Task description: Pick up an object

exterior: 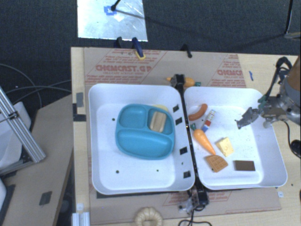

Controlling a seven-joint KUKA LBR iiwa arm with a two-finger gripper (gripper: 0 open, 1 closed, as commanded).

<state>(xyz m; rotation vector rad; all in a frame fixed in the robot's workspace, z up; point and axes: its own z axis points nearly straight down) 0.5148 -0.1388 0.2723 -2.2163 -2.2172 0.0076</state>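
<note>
The right bin [273, 171] holds a sausage [197, 111], a small marker-like tube [208, 119], an orange carrot [204, 141], a yellow cheese wedge [225, 146], a tan cracker [216, 163] and a brown chocolate bar [244, 165]. My gripper [246, 118] hangs above the right part of this bin, to the right of the tube and above the cheese wedge. Nothing shows between its fingers. The left bin [106, 173] carries a blue divided plate [143, 131] with a tan bread piece [158, 121] in one compartment.
A black divider clamp [185, 126] runs between the bins. A yellow object [188, 82] lies just behind the bins' junction. A blue-and-yellow clamp [138, 48] sits on the cardboard at the back. A beige ring [149, 216] lies at the front edge.
</note>
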